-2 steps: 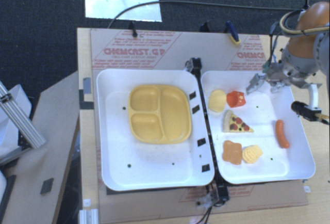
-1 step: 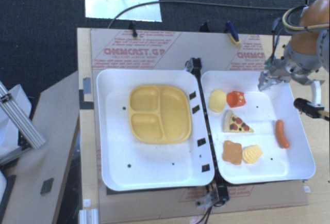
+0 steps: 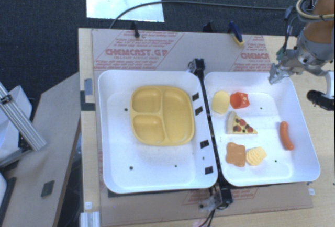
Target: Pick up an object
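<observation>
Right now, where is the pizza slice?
In the camera view, the pizza slice lies in the right bin, near its middle, just below the red piece and above the orange piece.

Right bin (image 3: 301,116): items are clustered in the left and middle portions. A pale yellow disc (image 3: 220,101) and a red piece (image 3: 239,100) are set just beside each other; a pizza slice (image 3: 239,125) lies below them; an orange piece (image 3: 235,154) touches a ridged yellow chip (image 3: 256,156). A sausage (image 3: 286,135) lies apart, with bare floor around it. The upper right corner is overhung by the gripper (image 3: 277,73). Left bin (image 3: 112,132): the centre is occupied by a yellow divided plate (image 3: 161,115); open margins are left on all sides.
</observation>
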You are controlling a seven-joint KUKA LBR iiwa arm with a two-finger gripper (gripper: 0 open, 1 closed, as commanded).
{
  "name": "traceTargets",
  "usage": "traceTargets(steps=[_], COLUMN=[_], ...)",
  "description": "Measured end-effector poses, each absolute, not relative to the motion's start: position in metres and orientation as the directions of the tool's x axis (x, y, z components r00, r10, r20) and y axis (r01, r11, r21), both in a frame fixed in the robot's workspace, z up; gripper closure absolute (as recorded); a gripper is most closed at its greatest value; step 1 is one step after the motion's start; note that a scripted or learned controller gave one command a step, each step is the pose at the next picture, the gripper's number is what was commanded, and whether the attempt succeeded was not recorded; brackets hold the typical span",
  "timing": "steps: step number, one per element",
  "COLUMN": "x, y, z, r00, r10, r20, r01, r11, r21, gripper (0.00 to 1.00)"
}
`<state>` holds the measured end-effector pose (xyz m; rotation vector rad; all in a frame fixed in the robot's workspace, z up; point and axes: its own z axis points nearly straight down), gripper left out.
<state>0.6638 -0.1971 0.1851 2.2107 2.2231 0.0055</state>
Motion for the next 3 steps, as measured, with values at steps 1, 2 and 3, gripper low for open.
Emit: traceTargets(steps=[1, 2, 3], x=[0.666, 0.655, 0.649], y=[-0.197, -0.136, -0.079], z=[0.231, 0.227, 0.235], r00=[-0.007, -0.009, -0.010], r10=[1.000, 1.000, 1.000], r20=[-0.002, 0.001, 0.001], r01=[1.000, 1.000, 1.000], r11=[0.007, 0.009, 0.010], r21=[0.008, 0.001, 0.002], gripper=[1.00, 1.00, 1.00])
